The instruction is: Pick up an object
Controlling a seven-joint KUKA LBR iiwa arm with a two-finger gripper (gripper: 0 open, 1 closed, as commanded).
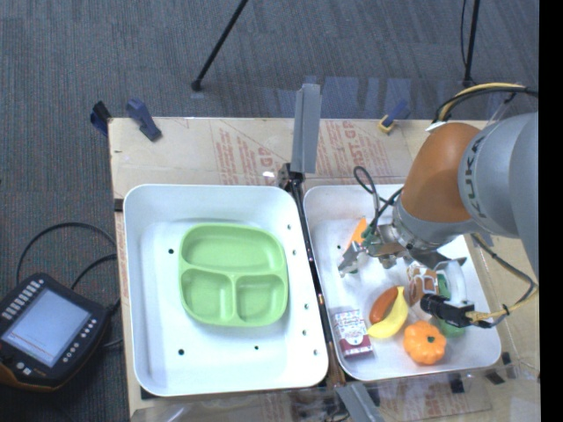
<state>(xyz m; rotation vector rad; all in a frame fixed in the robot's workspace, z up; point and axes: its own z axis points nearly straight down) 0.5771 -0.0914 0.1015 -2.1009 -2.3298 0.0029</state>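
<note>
From my seat the tool (352,258) sits low in the right bin (327,202), up in its far-left part, with the orange-banded wrist (440,178) hanging over it from the right. Whether it is released or clenched I cannot tell; the metal tips are too small and half covered by the wrist housing. I see nothing gripped between them, so I judge the pick is at the reaching stage, not the lifting one. Just beside the tool, on the wrist side, lies a small orange piece (360,230), perhaps a carrot, partly hidden. Nearer to me than the tool, and well apart from it, are the other candidates: a red carton (352,333) by the bin's left wall, a banana (392,320) with a reddish item (383,305) lying against it, a small orange pumpkin (425,342), and something green and white (453,281) under the cable. The left bin (141,236), on the far side of the tool from the arm, holds a green divided plate (233,272). The next move, as I read it, calls for settling the tips squarely over one item, most likely the orange piece at hand, then closing and lifting straight up; the bare white floor under the tool suggests a closure here could come up with nothing.
</note>
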